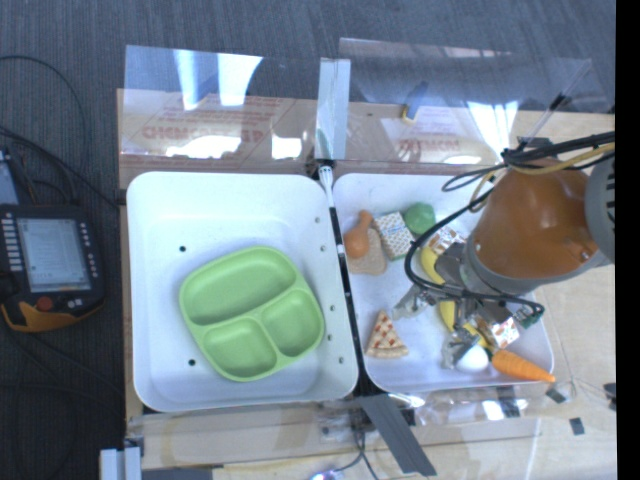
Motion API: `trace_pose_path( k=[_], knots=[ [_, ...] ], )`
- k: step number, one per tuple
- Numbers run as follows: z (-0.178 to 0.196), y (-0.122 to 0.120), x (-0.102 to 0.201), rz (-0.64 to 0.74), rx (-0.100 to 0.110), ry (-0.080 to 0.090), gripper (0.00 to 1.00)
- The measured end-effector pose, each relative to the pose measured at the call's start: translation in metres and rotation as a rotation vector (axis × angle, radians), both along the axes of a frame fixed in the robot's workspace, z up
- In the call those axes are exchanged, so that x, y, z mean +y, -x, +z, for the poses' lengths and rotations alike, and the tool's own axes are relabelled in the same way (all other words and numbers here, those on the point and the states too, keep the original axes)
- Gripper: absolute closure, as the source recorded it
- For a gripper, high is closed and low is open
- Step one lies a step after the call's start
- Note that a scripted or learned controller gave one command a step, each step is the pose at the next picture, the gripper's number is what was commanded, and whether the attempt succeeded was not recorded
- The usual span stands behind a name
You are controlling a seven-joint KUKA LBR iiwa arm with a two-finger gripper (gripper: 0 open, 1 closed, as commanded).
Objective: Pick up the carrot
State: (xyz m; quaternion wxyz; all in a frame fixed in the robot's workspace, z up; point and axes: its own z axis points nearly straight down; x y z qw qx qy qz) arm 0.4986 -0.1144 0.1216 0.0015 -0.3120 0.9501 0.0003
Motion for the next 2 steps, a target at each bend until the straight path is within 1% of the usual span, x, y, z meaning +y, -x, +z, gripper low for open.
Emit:
trace_pose_path(
  k=[1,2],
  knots=[
    [-0.031,-0.005,-0.042,0.219,-0.004,-0.003,0.00],
    [-0.024,0.002,-0.010,0.466,0.002,0.000,0.00]
  ],
)
